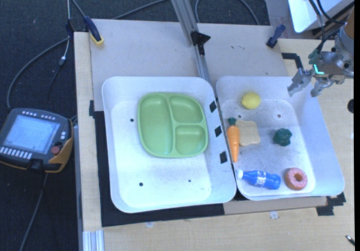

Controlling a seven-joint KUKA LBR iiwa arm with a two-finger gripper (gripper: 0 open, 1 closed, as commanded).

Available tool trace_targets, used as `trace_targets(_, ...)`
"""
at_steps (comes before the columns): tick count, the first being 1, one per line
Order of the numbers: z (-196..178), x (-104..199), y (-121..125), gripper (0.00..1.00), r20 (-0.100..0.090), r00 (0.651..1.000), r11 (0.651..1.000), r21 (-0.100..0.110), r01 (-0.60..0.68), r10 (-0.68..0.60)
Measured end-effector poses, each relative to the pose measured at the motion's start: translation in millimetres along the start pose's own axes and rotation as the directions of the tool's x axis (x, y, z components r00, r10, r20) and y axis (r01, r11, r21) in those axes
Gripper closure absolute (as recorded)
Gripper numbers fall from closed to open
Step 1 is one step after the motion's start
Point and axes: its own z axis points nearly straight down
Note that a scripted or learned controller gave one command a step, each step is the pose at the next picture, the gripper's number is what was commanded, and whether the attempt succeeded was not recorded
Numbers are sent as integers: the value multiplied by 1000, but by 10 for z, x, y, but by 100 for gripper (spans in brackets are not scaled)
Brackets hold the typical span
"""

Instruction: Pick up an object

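The right bin (315,126) holds a yellow lemon (251,100), an orange carrot (233,140), a tan slice of bread (248,133), a dark green broccoli (282,137), a blue bottle (260,179) and a pink donut (296,178). My gripper (307,85) hangs above the bin's far right corner, open, with nothing between its fingers. It is well to the right of the lemon and above the broccoli in the view.
The left bin (121,182) holds a green divided plate (172,124). A metal pole (181,2) slants across the bench behind the bins. A teach pendant (35,139) lies off the bench at the left. Blue clamps (93,31) sit at the bench's far corners.
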Motion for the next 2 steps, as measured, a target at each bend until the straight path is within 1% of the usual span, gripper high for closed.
trace_targets(1,-13,0,6,0,1,1000,1000,-3,1,-1)
trace_targets(2,612,20,2,0,-1,1000,1000,2,0,0)
